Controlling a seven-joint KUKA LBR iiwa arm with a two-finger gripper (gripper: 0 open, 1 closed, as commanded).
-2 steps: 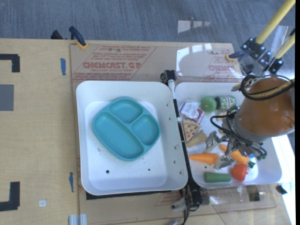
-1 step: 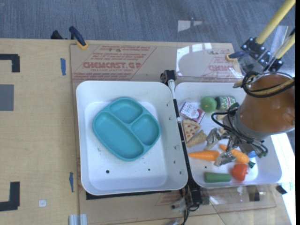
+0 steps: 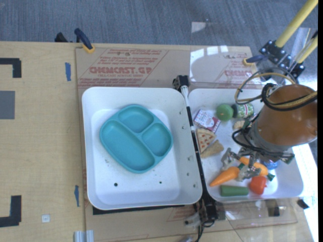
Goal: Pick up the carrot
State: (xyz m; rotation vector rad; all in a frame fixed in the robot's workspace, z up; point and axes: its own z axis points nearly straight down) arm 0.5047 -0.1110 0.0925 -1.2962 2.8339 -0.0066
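Not lifted yet: carrot [image 3: 225,175] lying flat on the right bin [image 3: 295,185] floor, thick end just left of the lowered gripper [image 3: 246,169], finger state can't be told, so both the grasp and the lift remain.

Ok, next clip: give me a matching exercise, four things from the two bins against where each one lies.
Things:
1. teal divided plastic plate
2. orange toy carrot
3. round green ball
4. green cucumber-shaped piece

Places:
A. right bin, near front edge, just below the carrot
B. middle of the left bin
C. right bin, far part, beside a red-and-white packet
D. right bin, next to the gripper

Pairs: 1-B, 2-D, 3-C, 4-A
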